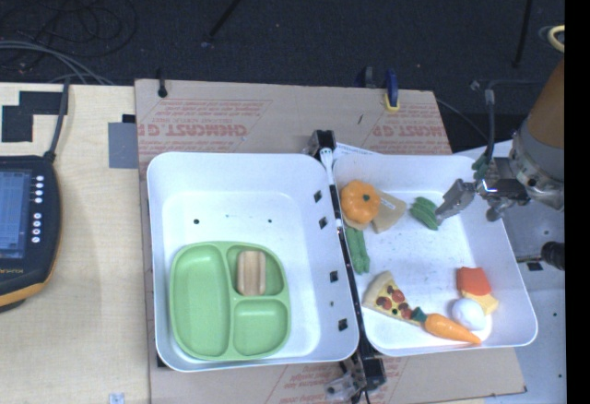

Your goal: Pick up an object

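Observation:
The right bin [516, 273] holds an orange pumpkin [359, 202] beside a beige wedge [391, 212], a small green piece [424, 212], a long green vegetable [357, 251], a pizza slice [389, 297], a carrot [452, 328], a white egg [467, 312] and a red-orange item [474, 281]. My gripper [475, 199] hangs over that bin's upper right part, open, with nothing between its fingers. One fingertip [454, 199] is just right of the small green piece, and whether they touch is unclear.
The left bin [184, 181] carries a green divided plate [207, 310] with a tan block [250, 271] in its upper compartment. A black divider [339, 245] runs between the bins. A tablet device [23, 218] lies on the bench at far left.

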Robot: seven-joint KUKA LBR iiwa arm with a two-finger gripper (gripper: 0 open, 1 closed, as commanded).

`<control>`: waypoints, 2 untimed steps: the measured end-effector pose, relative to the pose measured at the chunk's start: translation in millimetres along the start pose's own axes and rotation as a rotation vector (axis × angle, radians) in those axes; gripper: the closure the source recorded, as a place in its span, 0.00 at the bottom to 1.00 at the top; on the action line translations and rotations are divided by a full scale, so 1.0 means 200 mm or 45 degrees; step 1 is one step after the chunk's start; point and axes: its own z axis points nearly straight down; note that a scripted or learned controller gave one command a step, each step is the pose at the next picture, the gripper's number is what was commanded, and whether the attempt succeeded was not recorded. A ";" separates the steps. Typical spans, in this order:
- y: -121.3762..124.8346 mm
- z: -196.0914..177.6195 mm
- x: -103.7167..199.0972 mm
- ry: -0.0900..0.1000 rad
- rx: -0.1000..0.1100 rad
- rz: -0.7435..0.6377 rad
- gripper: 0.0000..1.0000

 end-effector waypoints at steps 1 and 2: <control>0.06 0.39 -0.28 0.001 0.007 0.002 0.00; 0.37 0.72 -0.10 0.002 0.000 -0.005 0.00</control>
